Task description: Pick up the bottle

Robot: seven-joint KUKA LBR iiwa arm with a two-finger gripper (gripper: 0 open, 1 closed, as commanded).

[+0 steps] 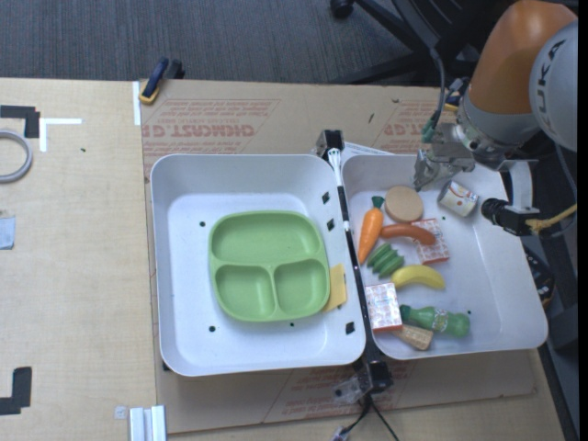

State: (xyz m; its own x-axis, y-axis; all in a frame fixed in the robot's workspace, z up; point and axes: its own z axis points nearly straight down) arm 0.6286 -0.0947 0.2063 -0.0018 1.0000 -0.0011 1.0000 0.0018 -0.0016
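Note:
The bottle [437, 320] is small, with a green top and a clear body. It lies on its side near the front wall of the right bin [503, 274]. My gripper [430, 170] hangs over the back of that bin, beside a round tan disc [403, 204]. It is well behind the bottle, and nothing shows in its grasp.
The right bin also holds a carrot [368, 232], a sausage [410, 232], a green vegetable [385, 260], a banana [419, 277], a red-and-white packet [382, 305], a tan block [415, 338] and a small white carton [457, 198]. A green divided plate [269, 265] lies in the left bin [175, 246].

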